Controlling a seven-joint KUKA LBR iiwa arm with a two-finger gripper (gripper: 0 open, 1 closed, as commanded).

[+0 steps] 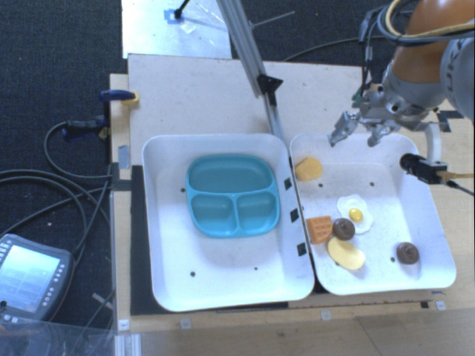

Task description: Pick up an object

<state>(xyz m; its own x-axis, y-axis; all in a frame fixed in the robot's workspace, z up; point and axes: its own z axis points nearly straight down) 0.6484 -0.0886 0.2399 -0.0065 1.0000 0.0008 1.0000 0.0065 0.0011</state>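
My gripper (pixel 356 135) hangs over the far rim of the right bin (pixel 438 232), open, with nothing between its fingers. Below it in that bin lie several toy foods. A yellow-orange piece (pixel 308 169) is nearest, at the bin's far left. A fried egg (pixel 355 213) lies in the middle. An orange square block (pixel 320 229), a brown round piece (pixel 344 228) and a yellow oval piece (pixel 346 255) cluster at the near left. A brown doughnut (pixel 407 253) sits at the near right.
The left bin (pixel 167 258) holds a blue divided plate (pixel 231 195). A slanted metal pole (pixel 249 47) crosses the bench down to the bins' shared wall. A black part (pixel 419 167) sticks in over the right bin's far right rim. Cables and a pendant lie left of the bench.
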